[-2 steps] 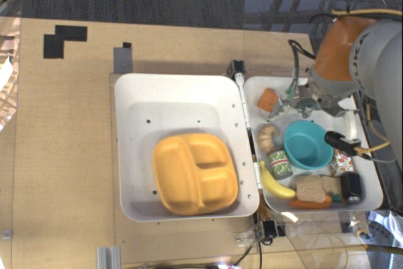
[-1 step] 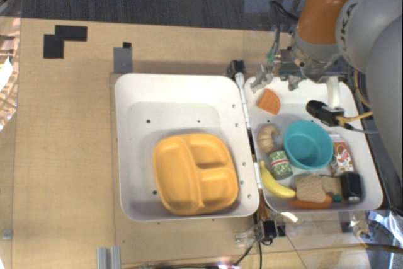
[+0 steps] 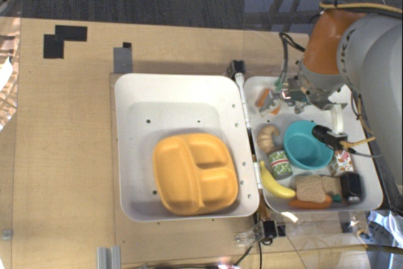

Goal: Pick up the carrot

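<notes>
The carrot (image 3: 310,204) is a short orange stick lying flat along the front wall of the right bin (image 3: 378,198), just below a slice of bread (image 3: 310,188). My gripper (image 3: 272,102) hangs low over the far left corner of that same bin, well away from the carrot, on the opposite side of the teal bowl (image 3: 306,145). The grey arm with its orange band (image 3: 327,41) comes in from the upper right. Nothing from the bin is visibly held.
The right bin is crowded: a banana (image 3: 276,184), a small can (image 3: 279,164), a tan lumpy piece (image 3: 267,135), a black item (image 3: 351,186) and a small carton (image 3: 343,162). The left bin (image 3: 176,97) holds a yellow divided plate (image 3: 195,172).
</notes>
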You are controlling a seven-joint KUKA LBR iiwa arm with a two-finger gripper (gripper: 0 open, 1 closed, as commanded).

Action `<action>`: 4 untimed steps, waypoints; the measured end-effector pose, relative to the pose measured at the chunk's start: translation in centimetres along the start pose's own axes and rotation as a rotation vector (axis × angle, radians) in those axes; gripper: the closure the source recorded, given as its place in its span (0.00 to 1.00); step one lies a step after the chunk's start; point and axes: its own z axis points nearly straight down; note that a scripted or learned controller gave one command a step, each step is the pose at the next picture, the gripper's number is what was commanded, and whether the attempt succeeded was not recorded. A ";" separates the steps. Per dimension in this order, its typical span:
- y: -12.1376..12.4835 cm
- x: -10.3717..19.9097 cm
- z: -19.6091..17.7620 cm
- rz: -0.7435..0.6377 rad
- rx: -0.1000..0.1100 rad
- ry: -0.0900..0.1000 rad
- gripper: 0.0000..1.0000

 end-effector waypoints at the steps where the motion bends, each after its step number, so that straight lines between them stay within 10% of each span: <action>1: 3.1 4.9 -8.5 0.199 -0.017 0.004 0.00; 2: -2.7 0.6 -0.4 -0.228 -0.004 -0.001 0.00; 3: -10.9 8.9 -8.4 -0.340 -0.019 -0.001 0.00; 4: -6.5 2.0 -8.1 -0.457 -0.013 -0.007 0.00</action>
